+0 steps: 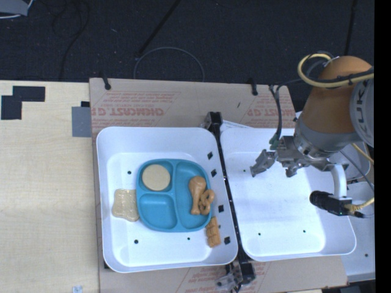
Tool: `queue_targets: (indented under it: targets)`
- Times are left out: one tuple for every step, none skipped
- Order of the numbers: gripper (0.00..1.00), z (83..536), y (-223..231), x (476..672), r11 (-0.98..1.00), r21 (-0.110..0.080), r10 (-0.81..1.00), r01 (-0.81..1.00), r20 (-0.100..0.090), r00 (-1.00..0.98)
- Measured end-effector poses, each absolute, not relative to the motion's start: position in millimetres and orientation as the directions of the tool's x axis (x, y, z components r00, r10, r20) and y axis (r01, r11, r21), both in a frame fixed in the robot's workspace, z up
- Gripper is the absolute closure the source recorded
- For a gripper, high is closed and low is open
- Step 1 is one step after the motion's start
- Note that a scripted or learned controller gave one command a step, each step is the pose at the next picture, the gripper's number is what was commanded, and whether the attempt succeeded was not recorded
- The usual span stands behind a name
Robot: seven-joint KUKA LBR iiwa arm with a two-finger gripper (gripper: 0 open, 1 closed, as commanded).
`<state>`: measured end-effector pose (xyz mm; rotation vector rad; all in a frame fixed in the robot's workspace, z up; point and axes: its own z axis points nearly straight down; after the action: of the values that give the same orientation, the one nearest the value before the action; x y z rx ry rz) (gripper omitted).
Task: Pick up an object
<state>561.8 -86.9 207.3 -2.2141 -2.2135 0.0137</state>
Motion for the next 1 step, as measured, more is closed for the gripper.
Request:
queue_targets:
  targets:
    - [0.0,213.2,-87.2,564.5,0.001,-0.002,1.0,1.0,0.0,-0.001]
